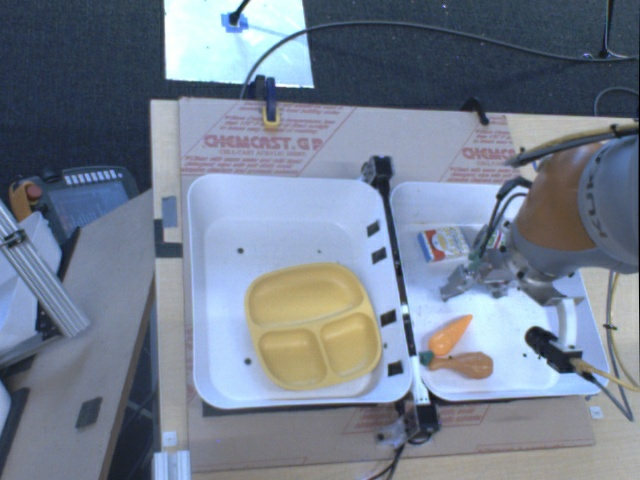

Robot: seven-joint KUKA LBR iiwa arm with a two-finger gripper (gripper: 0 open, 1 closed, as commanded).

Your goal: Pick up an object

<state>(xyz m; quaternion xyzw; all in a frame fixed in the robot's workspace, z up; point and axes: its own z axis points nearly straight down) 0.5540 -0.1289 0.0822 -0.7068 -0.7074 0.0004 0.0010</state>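
Hovering low in the right bin (432,208), the gripper (460,284) has a spread I cannot tell. A small carton (444,242) lies just above it in the view. A carrot (451,334) and a drumstick (463,365) lie just below. A yellow tray (312,325) sits well left, in the left bin (260,218).

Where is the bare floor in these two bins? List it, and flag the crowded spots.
Left bin: bare along the back and left walls, beside the yellow divided tray. Right bin: a bare strip behind the small carton. Crowded: its middle and front, with the gripper, toy carrot and toy drumstick.
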